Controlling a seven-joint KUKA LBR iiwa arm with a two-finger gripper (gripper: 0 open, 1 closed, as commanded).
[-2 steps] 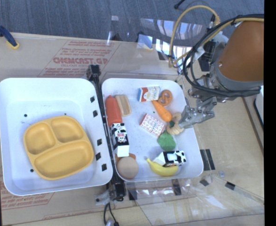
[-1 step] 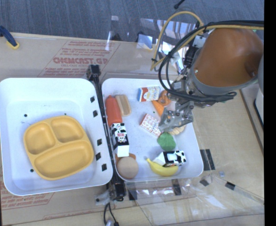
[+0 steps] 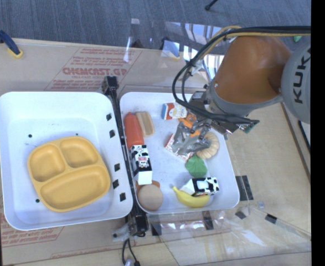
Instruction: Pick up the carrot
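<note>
Pincer: my pincer point(image 3: 198, 131) hangs low over the upper middle of the right bin point(image 3: 228, 176), under my orange wrist band; I cannot tell its state from this slant.
Carrot: the long orange-red carrot point(image 3: 132, 129) lies along the right bin's left wall, just beside a tan bread piece point(image 3: 146, 123), well apart from my pincer.
Under me: a crinkled silver wrapper point(image 3: 181, 143) and a ring-shaped biscuit point(image 3: 211, 147), with a small orange-and-white carton point(image 3: 173, 111) near.
Other clutter: a green ball point(image 3: 196, 165), a banana point(image 3: 191, 199), two cow-print cartons point(image 3: 205, 185), a brown egg point(image 3: 149, 197).
Left bin: holds a yellow divided plate point(image 3: 68, 173).
Progress: by my judgement nothing is done; the carrot rests untouched.
Left to do: shift toward the left wall, descend over the carrot, close, lift.
</note>
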